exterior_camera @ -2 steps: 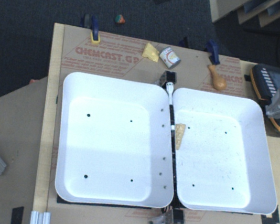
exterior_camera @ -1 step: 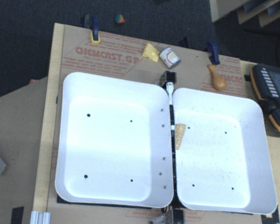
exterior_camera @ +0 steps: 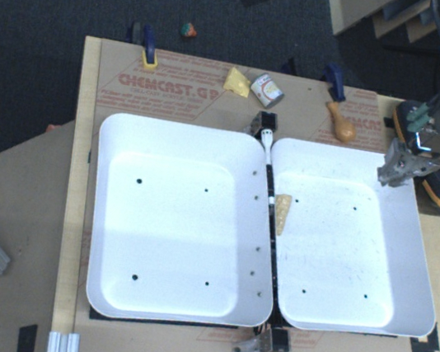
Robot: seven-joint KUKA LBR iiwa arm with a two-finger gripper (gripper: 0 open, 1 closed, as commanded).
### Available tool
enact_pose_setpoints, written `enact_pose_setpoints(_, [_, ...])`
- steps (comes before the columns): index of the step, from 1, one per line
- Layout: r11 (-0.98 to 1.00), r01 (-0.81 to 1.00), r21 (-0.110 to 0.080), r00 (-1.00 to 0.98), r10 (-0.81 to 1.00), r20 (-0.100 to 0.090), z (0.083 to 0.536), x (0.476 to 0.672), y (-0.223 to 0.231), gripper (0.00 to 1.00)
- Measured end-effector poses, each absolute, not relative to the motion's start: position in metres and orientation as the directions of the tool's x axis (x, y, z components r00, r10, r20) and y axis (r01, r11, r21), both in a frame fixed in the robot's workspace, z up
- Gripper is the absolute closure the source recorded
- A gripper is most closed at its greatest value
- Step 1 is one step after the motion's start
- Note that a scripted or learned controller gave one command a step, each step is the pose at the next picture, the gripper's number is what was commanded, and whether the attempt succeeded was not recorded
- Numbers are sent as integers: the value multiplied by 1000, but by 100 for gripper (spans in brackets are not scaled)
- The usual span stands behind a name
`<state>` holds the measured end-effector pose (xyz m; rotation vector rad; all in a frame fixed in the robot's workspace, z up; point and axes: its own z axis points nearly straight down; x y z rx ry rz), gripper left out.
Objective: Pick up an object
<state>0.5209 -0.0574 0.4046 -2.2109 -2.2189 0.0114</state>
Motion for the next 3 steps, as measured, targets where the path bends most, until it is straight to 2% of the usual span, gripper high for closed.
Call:
enact_pose_setpoints(1, [-6,1000,4,6,1000,-3,419,510,-123,100])
enact_pose_setpoints(2, [3,1000,5,-3,1000,-1,440,496,-77,100])
enact_pose_setpoints(3, [-4,1000,8,4,1000,-4,499,479,-137,100])
